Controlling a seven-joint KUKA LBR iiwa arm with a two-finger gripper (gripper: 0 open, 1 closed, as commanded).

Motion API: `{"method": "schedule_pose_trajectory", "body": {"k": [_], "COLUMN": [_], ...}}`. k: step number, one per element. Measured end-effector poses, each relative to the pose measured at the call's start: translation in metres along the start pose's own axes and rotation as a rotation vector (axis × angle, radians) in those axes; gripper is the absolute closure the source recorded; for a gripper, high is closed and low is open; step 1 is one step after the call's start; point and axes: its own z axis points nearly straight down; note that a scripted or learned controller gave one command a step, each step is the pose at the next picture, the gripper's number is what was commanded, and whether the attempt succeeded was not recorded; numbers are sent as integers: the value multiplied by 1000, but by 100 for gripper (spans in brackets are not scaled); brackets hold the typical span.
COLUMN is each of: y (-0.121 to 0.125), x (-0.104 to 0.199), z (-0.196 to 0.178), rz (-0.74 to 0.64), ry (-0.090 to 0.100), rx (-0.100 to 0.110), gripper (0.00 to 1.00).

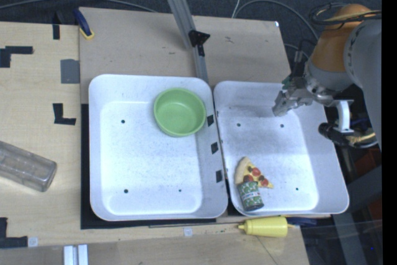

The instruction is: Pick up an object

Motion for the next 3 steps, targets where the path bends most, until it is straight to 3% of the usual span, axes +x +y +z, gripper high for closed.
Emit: {"method": "schedule_pose_trajectory", "body": {"k": [1, 2, 3], "y": [-5, -4, -19], "x": [5, 6, 57], "z": [-60, -86, -98], "rz": [1, 1, -3], "ry": [0, 0, 3], "rx": [-6, -4, -1], "gripper": [100, 100, 100]}}
